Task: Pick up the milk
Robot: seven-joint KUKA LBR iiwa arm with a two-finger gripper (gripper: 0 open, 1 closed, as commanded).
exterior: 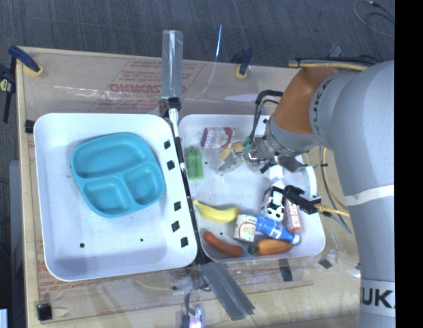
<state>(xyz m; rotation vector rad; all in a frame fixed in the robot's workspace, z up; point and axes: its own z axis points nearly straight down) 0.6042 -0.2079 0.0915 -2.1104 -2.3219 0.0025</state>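
Glossy white plastic bins (95,251), matt blue plastic tray (117,173), smooth grey arm (365,135).

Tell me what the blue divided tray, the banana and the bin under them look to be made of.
Blue divided tray: looks like moulded plastic, matte, one even colour with rounded compartments. Banana: probably a plastic toy, uniform yellow with a smooth, slightly glossy skin, though the view cannot rule out real fruit. Left bin: seems white plastic, semi-gloss, with rounded formed walls.

Reaching in from the worktop's right edge: grey arm (365,183), orange band above the wrist, bent down over the right bin's (314,241) far half. Gripper (247,154) pointing left, low near the bin floor.
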